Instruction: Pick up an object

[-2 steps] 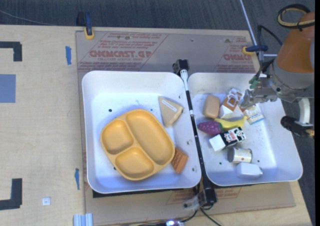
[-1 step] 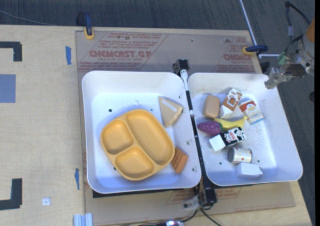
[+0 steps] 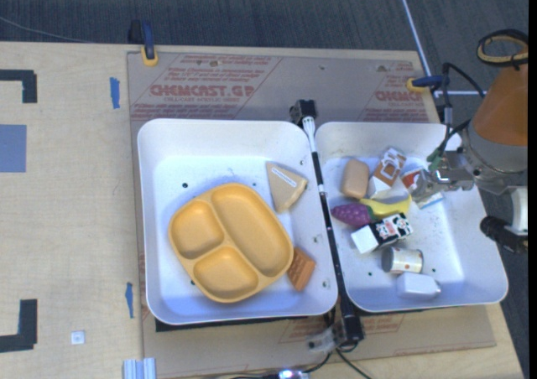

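While jaw state stays impossible to tell, gripper [image 3: 442, 174] low over right bin [image 3: 482, 285], near yellow banana [image 3: 391, 204]

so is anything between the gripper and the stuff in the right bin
Nothing visible is. The gripper sits at the right edge of the pile in the right bin, next to the banana and the small red-and-white carton.

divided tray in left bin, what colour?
Yellow-orange, plain, no pattern. The divided tray shows clearly in the camera view, lying in the left bin.
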`<control>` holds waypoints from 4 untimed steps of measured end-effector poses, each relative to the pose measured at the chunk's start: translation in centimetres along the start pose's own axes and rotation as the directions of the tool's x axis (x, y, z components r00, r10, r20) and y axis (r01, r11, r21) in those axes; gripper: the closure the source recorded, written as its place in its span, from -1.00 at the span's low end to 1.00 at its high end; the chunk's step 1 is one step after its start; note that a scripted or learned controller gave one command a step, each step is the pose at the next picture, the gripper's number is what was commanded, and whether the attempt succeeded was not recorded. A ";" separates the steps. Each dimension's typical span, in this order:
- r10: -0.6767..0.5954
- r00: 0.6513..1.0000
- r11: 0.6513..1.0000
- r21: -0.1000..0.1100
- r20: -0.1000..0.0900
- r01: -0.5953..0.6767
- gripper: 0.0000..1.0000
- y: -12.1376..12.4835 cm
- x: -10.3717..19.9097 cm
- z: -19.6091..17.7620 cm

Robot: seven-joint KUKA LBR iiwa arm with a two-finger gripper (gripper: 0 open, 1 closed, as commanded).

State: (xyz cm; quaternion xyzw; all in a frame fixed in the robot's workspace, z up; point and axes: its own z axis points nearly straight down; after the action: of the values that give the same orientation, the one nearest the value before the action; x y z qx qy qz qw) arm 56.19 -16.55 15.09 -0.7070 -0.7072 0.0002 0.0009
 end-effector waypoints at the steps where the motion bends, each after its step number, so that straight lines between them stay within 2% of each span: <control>1: 0.001 1.000 1.000 -0.004 0.003 -0.001 1.00 -0.3 -5.9 -7.0; 2: 0.000 1.000 1.000 -0.001 0.000 0.000 1.00 -5.2 -2.2 -5.9; 3: -0.001 1.000 1.000 -0.003 0.001 0.001 1.00 -3.3 4.0 -6.1; 4: -0.001 1.000 1.000 -0.001 0.000 0.001 1.00 -5.0 10.5 -3.4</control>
State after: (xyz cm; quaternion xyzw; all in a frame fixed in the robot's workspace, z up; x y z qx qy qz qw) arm 51.23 -6.01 18.45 -0.7068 -0.7074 -0.0001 0.0006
